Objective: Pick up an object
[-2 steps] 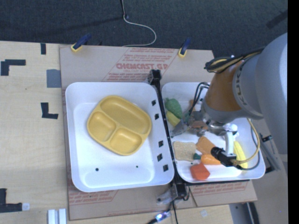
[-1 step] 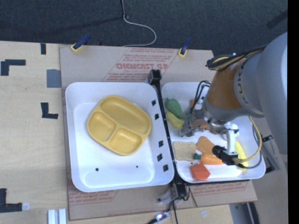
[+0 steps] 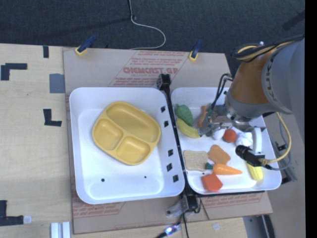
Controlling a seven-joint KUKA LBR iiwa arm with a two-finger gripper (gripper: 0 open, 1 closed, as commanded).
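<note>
The banana point(image 3: 187, 128) lies in the right bin point(image 3: 270, 185) beside a green vegetable point(image 3: 184, 113), and the gripper point(image 3: 210, 128) hangs low just right of it, seemingly mid-reach, holding nothing I can see, its spread impossible to judge; next it must settle over one item.

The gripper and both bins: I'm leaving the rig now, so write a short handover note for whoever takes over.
Gripper: low in the right bin, among the toy food; finger state unreadable, nothing seen held.
Right bin: green vegetable, banana, bread slice, carrot, red piece, corn.
Left bin: yellow divided plate.
Done: arm is over the items.
Left: grasp one and lift it.
</note>
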